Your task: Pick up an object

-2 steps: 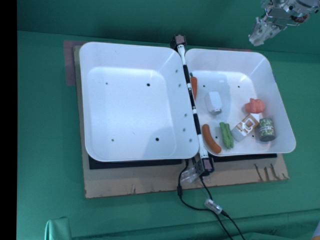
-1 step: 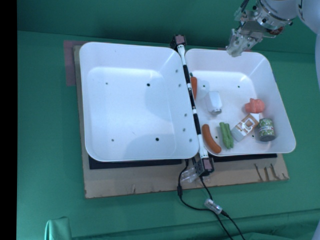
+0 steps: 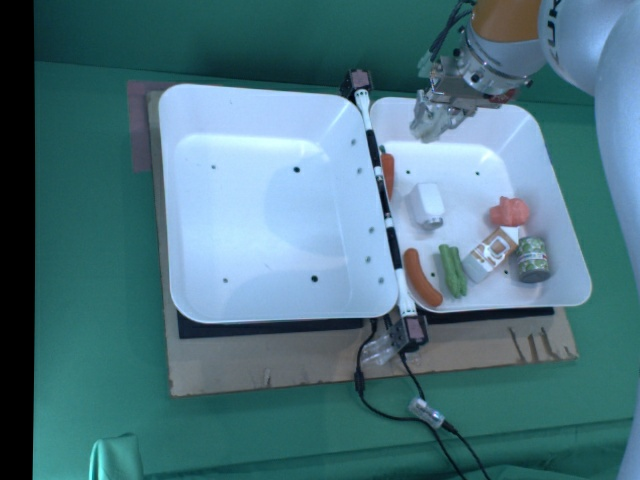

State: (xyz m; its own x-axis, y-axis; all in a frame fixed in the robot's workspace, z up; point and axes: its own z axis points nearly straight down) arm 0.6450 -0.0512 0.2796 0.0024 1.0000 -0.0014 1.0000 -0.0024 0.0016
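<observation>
White bins (image 3: 260,298) on green cloth (image 3: 90,268); orange carrot (image 3: 388,175); red sausage (image 3: 422,277); green beans (image 3: 452,270).

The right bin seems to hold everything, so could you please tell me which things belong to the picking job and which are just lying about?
Job:
gripper
carrot
white box
red toy
sausage
green beans
carton
can

Lying about:
left bin
cables
cardboard

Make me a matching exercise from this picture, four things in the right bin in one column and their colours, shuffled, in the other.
Things:
1. sausage
2. bean pods
3. cup
4. carrot

Colours:
A. white
B. orange
C. red-brown
D. green

Pairs: 1-C, 2-D, 3-A, 4-B
</observation>
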